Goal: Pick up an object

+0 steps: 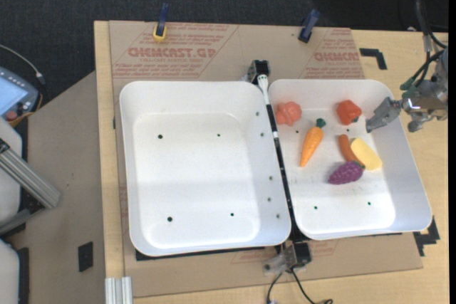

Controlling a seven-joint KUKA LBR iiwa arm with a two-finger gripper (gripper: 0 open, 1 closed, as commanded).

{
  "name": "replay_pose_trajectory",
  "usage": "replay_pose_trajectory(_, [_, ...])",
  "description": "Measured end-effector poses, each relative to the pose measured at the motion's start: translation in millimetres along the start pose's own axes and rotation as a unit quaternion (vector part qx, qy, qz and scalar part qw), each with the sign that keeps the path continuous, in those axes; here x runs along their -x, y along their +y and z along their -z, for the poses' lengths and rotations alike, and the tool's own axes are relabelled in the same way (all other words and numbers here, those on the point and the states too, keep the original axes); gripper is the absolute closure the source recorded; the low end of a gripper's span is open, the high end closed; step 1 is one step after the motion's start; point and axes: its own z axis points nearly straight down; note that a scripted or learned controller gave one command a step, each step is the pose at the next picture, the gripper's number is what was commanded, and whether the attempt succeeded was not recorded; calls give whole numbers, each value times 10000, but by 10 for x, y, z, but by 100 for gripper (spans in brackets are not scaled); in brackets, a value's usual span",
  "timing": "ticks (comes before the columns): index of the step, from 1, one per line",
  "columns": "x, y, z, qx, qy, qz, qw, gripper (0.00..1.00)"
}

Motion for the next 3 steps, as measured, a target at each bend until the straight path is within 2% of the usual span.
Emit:
replay_pose_trajectory(1, [-600,113,-1094,-56,27,29,10000,0])
replay_pose_trajectory(2, [-678,704,-1969,10,-3,15,10000,0])
replay_pose_trajectory(3, [-665,693,-1817,19,-6,-4,10000,100])
